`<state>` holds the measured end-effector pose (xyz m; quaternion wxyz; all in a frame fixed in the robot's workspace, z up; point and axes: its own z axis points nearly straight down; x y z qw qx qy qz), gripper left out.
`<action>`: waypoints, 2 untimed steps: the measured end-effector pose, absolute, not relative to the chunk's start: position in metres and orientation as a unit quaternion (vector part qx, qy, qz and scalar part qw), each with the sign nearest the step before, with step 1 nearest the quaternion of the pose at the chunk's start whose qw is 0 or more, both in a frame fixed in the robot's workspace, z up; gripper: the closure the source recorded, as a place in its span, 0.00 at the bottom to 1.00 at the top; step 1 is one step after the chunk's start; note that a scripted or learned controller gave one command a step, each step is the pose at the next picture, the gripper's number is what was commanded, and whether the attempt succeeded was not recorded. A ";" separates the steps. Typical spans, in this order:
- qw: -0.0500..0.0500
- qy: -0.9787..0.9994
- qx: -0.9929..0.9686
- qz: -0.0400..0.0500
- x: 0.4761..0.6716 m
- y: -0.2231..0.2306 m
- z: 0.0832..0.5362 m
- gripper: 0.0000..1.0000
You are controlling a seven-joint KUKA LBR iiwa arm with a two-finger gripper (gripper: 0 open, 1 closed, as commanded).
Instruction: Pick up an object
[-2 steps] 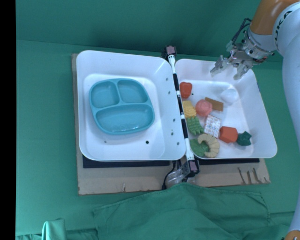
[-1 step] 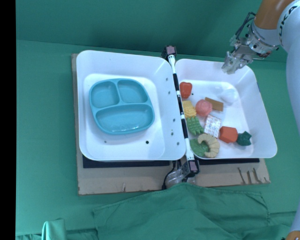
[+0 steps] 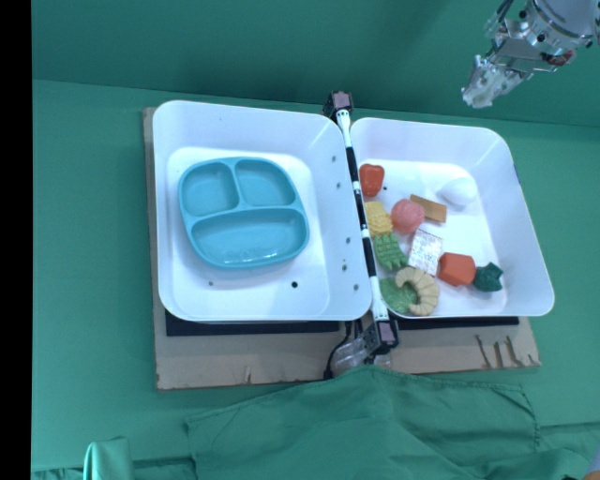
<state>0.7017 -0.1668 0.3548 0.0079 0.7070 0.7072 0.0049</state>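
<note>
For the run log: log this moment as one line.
end effector: above right bin's far corner | held: nothing seen | toy food pieces: in white right bin

the arm (image 3: 553, 23) is cut off by the top edge.

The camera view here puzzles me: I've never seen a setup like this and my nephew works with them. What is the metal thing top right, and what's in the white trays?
The picture comes from one fixed camera looking down on a bench at a slant. The metal thing is the gripper of a robot arm reaching in from the right; it hangs above the far right corner, away from the toys, holding nothing. Its job is to pick something up.

Two shallow white bins sit side by side. The left bin holds a blue divided plate. The right bin holds small toy foods, among them a red strawberry, a white egg, a yellow corn piece and an orange block.
</note>
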 end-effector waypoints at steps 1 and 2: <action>0.006 0.708 0.706 0.004 0.701 -0.116 0.408 1.00; 0.003 0.707 0.708 0.003 0.700 -0.104 0.426 1.00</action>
